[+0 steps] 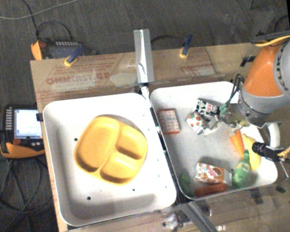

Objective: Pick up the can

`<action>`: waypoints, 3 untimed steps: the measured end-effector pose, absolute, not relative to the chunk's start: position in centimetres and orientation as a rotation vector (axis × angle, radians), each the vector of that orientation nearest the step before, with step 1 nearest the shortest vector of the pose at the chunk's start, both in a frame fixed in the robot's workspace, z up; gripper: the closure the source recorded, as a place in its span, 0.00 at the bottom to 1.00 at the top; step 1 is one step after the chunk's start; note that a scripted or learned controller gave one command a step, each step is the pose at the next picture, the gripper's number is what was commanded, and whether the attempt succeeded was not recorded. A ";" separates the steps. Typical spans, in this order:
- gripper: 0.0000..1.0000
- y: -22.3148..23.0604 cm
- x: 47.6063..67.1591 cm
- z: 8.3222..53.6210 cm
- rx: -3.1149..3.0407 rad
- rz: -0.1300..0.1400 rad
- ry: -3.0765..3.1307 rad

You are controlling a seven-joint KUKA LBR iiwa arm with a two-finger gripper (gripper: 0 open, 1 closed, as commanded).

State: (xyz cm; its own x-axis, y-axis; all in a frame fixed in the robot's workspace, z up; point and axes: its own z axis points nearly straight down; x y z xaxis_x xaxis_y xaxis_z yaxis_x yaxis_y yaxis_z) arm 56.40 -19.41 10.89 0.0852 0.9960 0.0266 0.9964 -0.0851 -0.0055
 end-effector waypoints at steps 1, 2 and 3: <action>0.00 -14.6 64.7 8.8 -2.315 0.010 -2.122; 0.00 -18.4 66.5 8.5 -2.392 0.025 -1.924; 1.00 -18.1 66.3 9.3 -2.382 0.044 -1.922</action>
